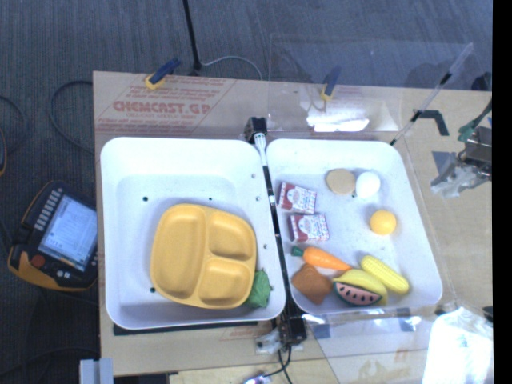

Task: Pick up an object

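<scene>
Toy food's all sitting in the right bin [412, 184] from where I'm watching: two red cartons [302, 212], a cookie [341, 182], white egg [368, 185], lemon [383, 222], carrot [324, 258], corn [385, 273], watermelon slice [358, 294]. Left bin [128, 174] has a yellow divided plate [204, 254] with something green poking out underneath. Gripper [458, 178] hangs off past the right bin's edge, carrying nothing I can see; grip state, can't tell.
</scene>
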